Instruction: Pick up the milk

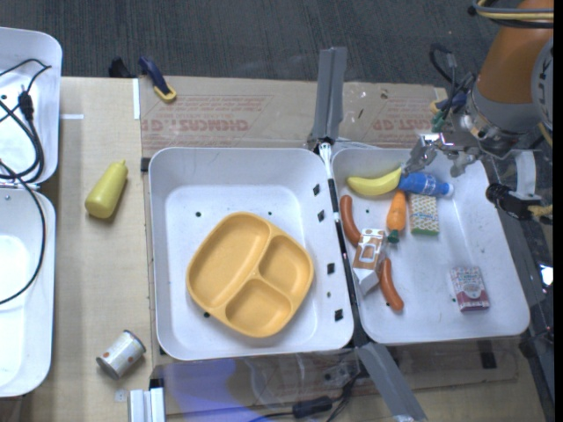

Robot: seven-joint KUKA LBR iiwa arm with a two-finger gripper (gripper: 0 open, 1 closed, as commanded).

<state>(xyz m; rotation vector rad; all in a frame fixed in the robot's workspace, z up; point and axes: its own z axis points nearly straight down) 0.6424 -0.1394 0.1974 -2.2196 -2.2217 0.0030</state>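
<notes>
In the right bin a small white carton with orange print, which looks like the milk, lies between two sausages near the bin's left wall. Toward the front right of the same bin stands a second small carton, pink and red. My gripper hangs over the bin's far edge, just above a blue bottle and well away from both cartons. Nothing shows in its grasp.
A banana, a carrot, a green-white box and two sausages crowd the right bin's left half. The left bin holds a yellow divided plate. A mustard bottle and a can lie on the bench.
</notes>
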